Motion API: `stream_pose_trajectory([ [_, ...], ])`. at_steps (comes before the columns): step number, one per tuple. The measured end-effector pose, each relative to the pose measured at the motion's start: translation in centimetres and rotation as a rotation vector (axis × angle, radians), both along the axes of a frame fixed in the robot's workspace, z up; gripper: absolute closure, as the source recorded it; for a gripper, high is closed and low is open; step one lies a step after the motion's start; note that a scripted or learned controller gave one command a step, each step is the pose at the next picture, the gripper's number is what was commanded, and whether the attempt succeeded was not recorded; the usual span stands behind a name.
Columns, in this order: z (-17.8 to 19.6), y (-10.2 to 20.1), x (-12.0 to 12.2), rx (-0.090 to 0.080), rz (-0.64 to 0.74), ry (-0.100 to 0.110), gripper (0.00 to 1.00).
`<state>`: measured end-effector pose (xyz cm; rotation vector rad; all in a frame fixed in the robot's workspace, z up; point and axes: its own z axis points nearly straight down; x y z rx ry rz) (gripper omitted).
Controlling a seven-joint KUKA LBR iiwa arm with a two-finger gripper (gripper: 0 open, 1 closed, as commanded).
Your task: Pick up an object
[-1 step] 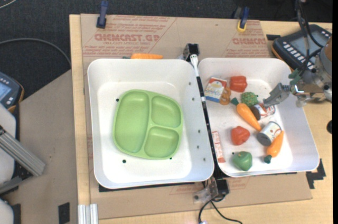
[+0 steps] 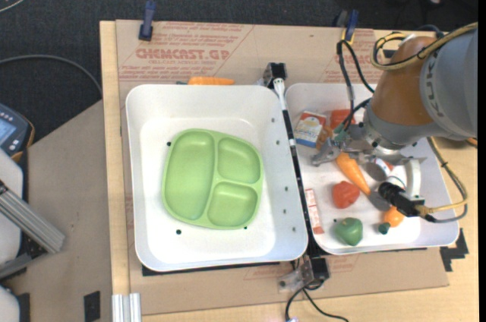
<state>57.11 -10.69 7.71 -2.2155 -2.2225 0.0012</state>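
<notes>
The toy carrot [image 2: 352, 170] lies slanted in the middle of the right bin [image 2: 448, 233]. The gripper [image 2: 345, 148] hangs right above its top end, low in the bin. I cannot tell how the gripper is set, because the arm [image 2: 425, 96] hides most of it.

To pick well, I think it should come straight down over the carrot's middle and squeeze across its thin sides, not along it. The red tomato [image 2: 345, 194] sits just beside the carrot, so a crooked grab could bump it. A green pepper [image 2: 349, 231] and a small white packet [image 2: 309, 127] lie near too.

The left bin [image 2: 144, 184] holds a green divided plate [image 2: 213, 178].

The board [image 2: 228, 47] under the bins reads "CHEMCAST GP" in red letters. The packet's writing is too small to read.
</notes>
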Motion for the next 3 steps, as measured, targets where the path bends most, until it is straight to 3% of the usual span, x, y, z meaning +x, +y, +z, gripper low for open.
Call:
stream_pose_trajectory([
  [1,1.8,-0.3,0.0,-0.003,-0.005,-0.006,1.00],
  [2,11.2,3.7,-8.3,0.001,-0.002,-0.004,1.00],
  [3,14.9,8.5,-2.3,-0.001,0.004,-0.012,1.00],
])
